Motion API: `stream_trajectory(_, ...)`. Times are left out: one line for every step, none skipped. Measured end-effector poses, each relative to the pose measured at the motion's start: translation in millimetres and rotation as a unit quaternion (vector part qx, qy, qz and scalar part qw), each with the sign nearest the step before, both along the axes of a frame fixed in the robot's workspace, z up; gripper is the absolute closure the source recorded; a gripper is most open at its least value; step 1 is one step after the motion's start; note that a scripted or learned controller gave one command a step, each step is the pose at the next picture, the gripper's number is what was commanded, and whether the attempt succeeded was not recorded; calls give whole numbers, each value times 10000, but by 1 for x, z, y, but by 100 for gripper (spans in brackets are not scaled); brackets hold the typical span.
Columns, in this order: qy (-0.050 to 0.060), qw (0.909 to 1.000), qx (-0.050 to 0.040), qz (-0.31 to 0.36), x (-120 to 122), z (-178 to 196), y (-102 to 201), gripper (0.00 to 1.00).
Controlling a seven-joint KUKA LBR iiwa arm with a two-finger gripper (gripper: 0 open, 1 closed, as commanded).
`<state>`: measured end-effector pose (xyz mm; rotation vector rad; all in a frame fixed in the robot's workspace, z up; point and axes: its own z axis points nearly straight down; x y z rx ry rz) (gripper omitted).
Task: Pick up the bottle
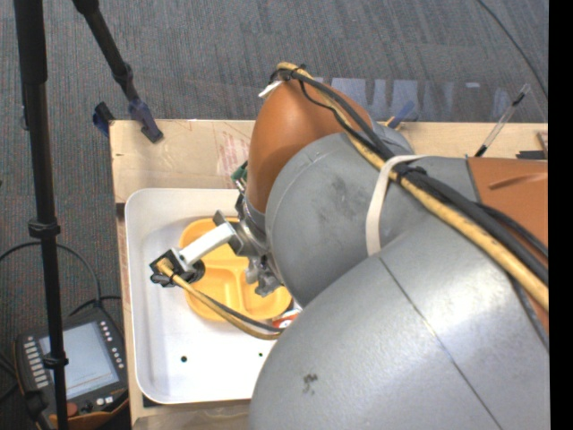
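Observation:
The grey arm with its orange band (286, 141) reaches over the left white bin (148, 240) and hides most of it. My gripper (261, 274) hangs low over a yellow dish-like object (224, 285) in the middle of that bin, close to its surface. The arm's bulk hides the right part of the yellow object and whatever lies beyond it. A small green patch (240, 176) peeks out by the bin's far rim, right at the edge of the arm.
The bin's near-left floor (188, 356) is bare white with a small dark speck. The wooden bench top (179, 155) runs behind the bin. A black stand pole (40, 195) and a pendant screen (81, 361) are off the bench at left.

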<state>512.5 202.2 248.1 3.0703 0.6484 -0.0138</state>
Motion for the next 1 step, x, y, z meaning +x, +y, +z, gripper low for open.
stream_trajectory(-11,10000,-1,-85,-29,33,41,100)
